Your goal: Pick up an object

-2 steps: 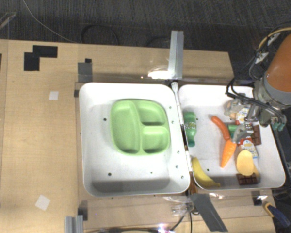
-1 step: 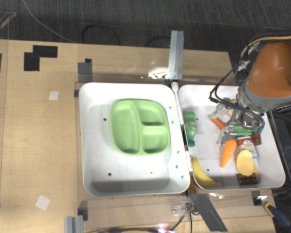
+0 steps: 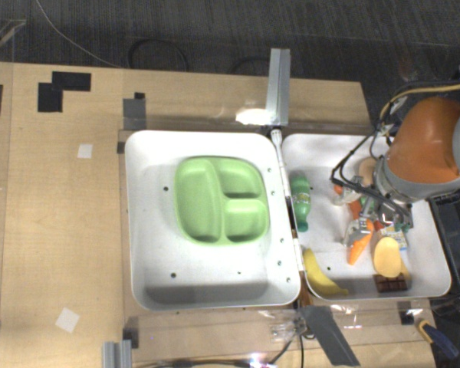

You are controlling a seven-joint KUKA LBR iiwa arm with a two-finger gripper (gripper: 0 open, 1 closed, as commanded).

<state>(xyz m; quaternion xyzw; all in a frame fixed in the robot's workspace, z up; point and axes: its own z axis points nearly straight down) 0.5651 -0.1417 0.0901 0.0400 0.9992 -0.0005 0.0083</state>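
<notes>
The robot arm [image 3: 429, 148] reaches into the right bin [image 3: 429, 282], its gripper [image 3: 372, 219] low over a carrot [image 3: 357, 249] beside a lemon [image 3: 388, 257]; whether the claw is open or closed cannot be told. A green tray [image 3: 218, 199] sits in the left bin [image 3: 149, 205].

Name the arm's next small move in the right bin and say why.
Probably a short, straight descent onto the carrot. The gripper hovers over the right bin, just above the carrot's upper end, with a lemon close beside it. The view shows nothing held, so closing now would likely grab air. The banana and green bottle lie farther off.
</notes>
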